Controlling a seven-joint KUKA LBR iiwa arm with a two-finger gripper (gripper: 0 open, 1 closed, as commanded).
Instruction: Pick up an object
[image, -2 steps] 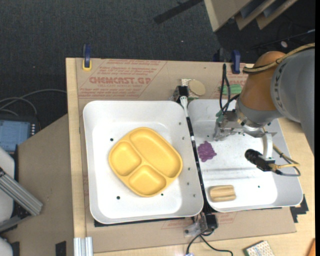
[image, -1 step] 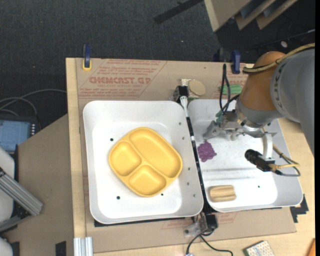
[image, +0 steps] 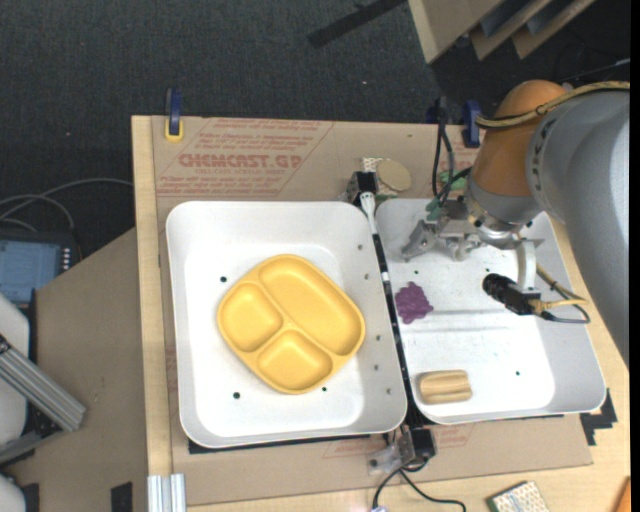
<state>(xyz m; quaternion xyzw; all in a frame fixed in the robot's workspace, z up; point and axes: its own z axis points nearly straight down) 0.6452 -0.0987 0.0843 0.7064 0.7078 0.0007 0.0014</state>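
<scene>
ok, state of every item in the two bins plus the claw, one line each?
yellow divided plate: flat, right way up in the left bin, its three compartments bare.
purple grape bunch: lying loose at the left side of the right bin, near the divider.
bread roll: lying flat near the right bin's front edge.
claw: low over the right bin's back end, nothing visibly held; open or shut, cannot tell.

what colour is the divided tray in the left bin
Yellow. The divided tray has three compartments and shows best in the camera view, sitting in the left bin.
</scene>
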